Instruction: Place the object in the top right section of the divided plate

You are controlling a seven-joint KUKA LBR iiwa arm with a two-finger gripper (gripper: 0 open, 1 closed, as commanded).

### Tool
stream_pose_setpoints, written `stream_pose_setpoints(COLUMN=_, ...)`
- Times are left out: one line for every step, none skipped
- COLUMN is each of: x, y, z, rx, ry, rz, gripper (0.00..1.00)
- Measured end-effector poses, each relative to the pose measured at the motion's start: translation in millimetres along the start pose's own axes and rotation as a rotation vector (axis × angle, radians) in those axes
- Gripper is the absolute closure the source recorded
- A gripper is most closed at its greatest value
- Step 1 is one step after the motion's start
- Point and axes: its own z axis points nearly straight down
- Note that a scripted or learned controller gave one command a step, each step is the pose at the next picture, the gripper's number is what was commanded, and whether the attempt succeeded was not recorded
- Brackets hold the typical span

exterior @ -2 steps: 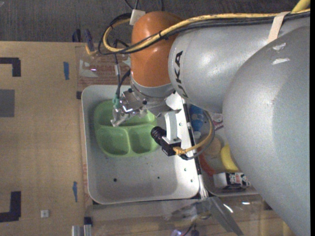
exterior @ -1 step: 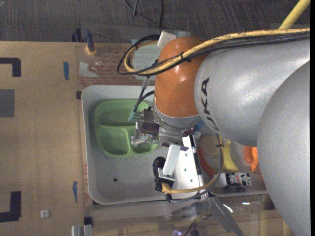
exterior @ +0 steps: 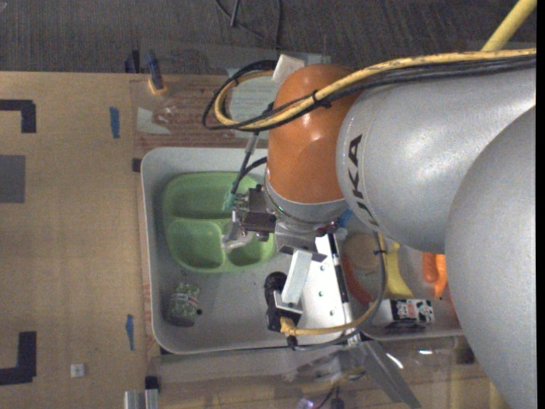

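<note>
Grey metal fills most of the right half of the scene: the thick silver arm with its orange band comes in from the right and bends down over the shallow white bin. Yellow and black cables loop off the band toward the far edge of the bin.

Inside the bin sits a light green plastic divided plate, pushed toward the left wall and the far part of the tray. Its raised ridges split it into sections; the arm's wrist covers the plate's right side, so that rim is hidden. The two-finger gripper hangs over the plate at the inner ridge, where the sections meet. Something small and pale lies at its tip, but I cannot tell whether the pincer is apart or together, nor whether it grips anything.

Nearer to me, by the bin's near-left corner, a small dark mottled green object rests on the white floor, apart from the plate and close to the left wall. Bare white floor lies between that object and the plate's near edge.

To the right, partly behind the arm, a second bin holds orange and yellow items.
</note>
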Motion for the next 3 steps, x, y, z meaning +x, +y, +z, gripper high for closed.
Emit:
stream_pose_setpoints(x=17.7, y=-13.4, z=127.6, rx=0.005, ry=-0.001, rz=0.537, gripper=0.00)
stream_pose_setpoints(x=16.7, y=-12.3, z=118.9, rx=0.006, ry=-0.001, rz=0.541, gripper=1.00)
stream_pose_setpoints(x=-64.9, y=-0.7, z=75.3, rx=-0.001, ry=0.001, rz=0.570, gripper=1.00)
